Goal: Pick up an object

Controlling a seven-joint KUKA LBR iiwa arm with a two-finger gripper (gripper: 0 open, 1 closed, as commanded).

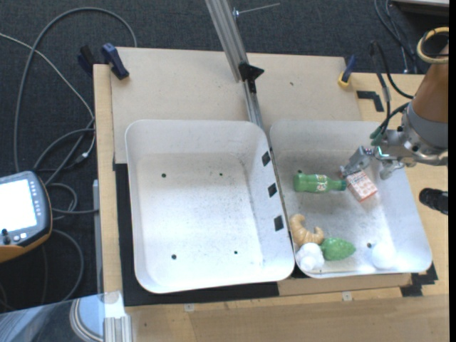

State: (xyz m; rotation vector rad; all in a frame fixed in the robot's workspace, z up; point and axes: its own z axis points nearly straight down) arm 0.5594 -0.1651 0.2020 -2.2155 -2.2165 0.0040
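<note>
A small red-and-white box point(363, 187) is being gripped between the gripper point(358, 171) fingers above the right bin point(402, 191), lifting apparently under way.

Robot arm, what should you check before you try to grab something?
1. Things to grab in the right bin: ok; green bottle, red and white box, tan toy, green lump, white pieces.
2. Gripper over the right bin: ok.
3. Closest target: ok; the red and white box lies just below the gripper.
4. Jaws open or shut: cannot tell.
5. Something already held: cannot tell.
6. Room around the box: not ok; the green bottle's end is close beside it.
</note>
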